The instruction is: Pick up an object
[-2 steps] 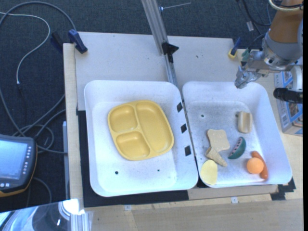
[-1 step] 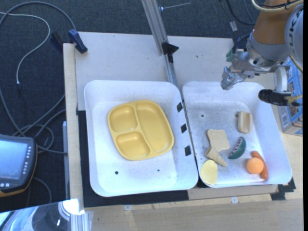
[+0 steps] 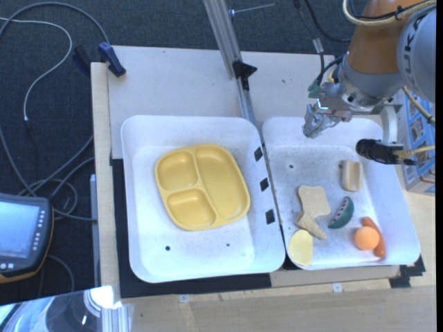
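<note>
One fixed camera hangs above the pale wooden surface [image 3: 104, 185] and looks down at a slant, far enough off to take in both shallow white plastic bins [image 3: 138, 254] side by side, with dark carpet [image 3: 55, 88] beyond the far edge. The grey arm with its orange band [image 3: 387, 26] enters from the right of this view.

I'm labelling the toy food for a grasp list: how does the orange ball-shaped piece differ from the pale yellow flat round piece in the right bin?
The orange ball-shaped piece looks rounded and full; the pale yellow flat round piece lies as a thin disc. The orange one sits near the right white bin's right wall, touching a slim orange-red piece; the yellow one rests at the near left corner, against the rim. Both lie far from the gripper.
</note>
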Motion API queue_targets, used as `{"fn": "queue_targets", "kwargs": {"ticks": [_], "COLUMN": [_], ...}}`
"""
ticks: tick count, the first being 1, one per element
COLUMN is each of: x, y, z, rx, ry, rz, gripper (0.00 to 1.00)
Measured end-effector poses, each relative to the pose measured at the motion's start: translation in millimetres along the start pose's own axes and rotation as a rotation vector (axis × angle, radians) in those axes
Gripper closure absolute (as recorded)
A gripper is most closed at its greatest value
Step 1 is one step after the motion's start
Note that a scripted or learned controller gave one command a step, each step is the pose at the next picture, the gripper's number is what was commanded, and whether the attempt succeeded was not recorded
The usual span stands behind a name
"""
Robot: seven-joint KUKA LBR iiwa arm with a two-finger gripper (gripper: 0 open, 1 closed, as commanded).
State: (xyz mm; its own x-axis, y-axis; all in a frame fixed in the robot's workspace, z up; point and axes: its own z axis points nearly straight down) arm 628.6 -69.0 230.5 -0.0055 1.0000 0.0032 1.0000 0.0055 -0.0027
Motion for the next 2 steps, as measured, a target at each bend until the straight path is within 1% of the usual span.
{"fn": "queue_targets", "kwargs": {"ticks": [1,2], "x": [53.8,101.5], "y": [-15.6,-35.7], "z": [8.6,-4.3], "rx": [0.002,0.001], "ry": [0.000,0.001], "rz": [-0.001,-0.001], "gripper": [1.00,1.00]}}
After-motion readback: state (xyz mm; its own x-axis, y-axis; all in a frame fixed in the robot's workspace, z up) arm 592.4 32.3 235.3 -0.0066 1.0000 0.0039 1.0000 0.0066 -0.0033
